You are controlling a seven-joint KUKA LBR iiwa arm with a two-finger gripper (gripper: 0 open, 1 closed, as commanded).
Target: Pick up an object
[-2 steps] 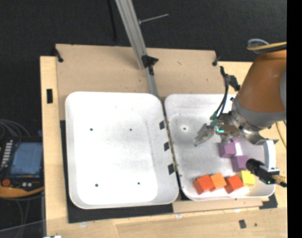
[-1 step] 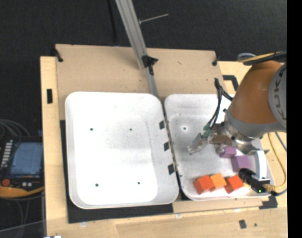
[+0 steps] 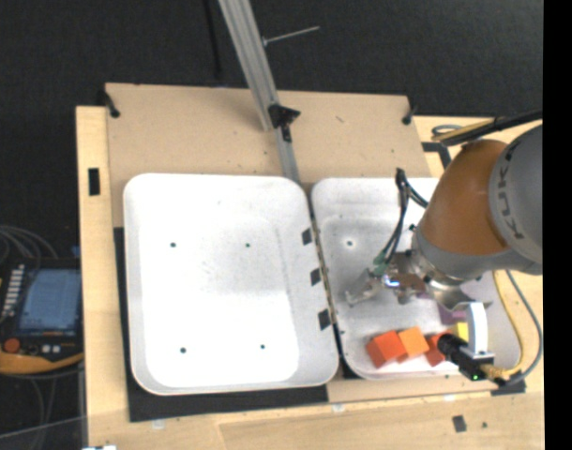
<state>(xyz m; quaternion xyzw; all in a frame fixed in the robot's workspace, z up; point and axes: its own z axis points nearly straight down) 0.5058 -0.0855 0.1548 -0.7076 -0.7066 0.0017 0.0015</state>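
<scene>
Orange block (image 3: 388,347) sits at the right bin's (image 3: 347,216) front edge, long axis along that edge, a lighter orange piece (image 3: 414,339) touching its right end. Gripper (image 3: 383,279) hangs over bin centre, well clear of the block; finger state: can't tell. Left bin (image 3: 220,279) alongside.
</scene>
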